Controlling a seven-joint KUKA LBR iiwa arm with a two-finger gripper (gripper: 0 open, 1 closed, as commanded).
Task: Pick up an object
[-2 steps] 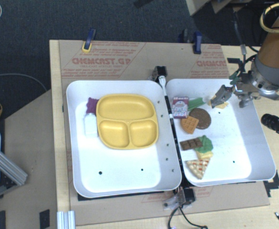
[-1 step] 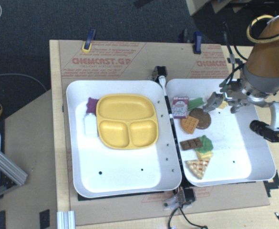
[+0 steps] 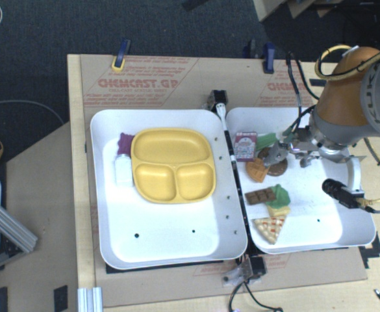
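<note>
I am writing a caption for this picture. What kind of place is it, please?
Most likely a robotics lab test bench: a grey and orange arm reaches over two white bins, toy food such as a pizza slice lies in one, and cables run across the dark carpet.

From my remote seat, this is my count:

- Two white bins: a left bin (image 3: pixel 105 194) and a right bin (image 3: pixel 319 229).
- One yellow divided plate (image 3: pixel 173 164), with three compartments, in the left bin.
- One small white bottle with a purple piece at its far end (image 3: pixel 123 161), against the plate's left side.
- One small red-and-white carton (image 3: pixel 245 145), in the right bin's far left part.
- One orange waffle-like piece (image 3: pixel 257 171).
- One round brown piece (image 3: pixel 275 168), partly hidden.
- One brown chocolate-like bar (image 3: pixel 259 197).
- One green-and-yellow toy (image 3: pixel 279 199).
- One pizza slice (image 3: pixel 269 227), nearest me.
- One arm, one gripper (image 3: pixel 282 149).
- Two blue clamps, far edge (image 3: pixel 120 56), (image 3: pixel 268 57).
</note>
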